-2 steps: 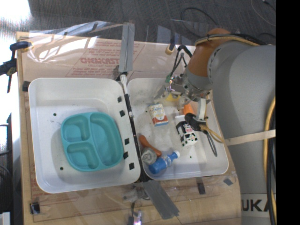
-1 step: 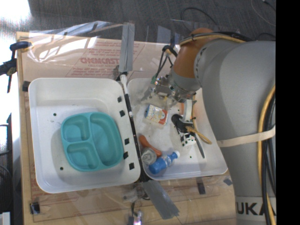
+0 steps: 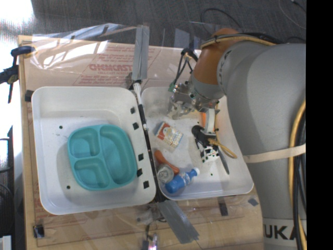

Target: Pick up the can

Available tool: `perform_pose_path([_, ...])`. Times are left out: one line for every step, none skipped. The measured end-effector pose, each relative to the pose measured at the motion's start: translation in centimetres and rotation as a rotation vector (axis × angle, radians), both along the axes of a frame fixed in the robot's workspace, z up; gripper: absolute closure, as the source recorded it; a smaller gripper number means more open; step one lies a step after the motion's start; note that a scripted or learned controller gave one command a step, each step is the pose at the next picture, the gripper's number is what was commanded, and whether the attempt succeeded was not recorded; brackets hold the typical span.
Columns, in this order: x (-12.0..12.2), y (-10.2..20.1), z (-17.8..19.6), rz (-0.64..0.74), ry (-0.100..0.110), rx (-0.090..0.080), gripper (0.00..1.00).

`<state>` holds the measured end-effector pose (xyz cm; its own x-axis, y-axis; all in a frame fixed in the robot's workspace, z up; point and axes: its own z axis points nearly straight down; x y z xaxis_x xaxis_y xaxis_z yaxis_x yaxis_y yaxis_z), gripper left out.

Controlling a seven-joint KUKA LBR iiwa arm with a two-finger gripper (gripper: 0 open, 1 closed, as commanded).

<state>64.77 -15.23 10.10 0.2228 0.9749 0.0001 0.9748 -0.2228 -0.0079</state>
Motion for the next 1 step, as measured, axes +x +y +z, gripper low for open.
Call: perform_pose_path([0.00, 0.01, -0.01, 0.000, 0.000, 0.000, 0.00])
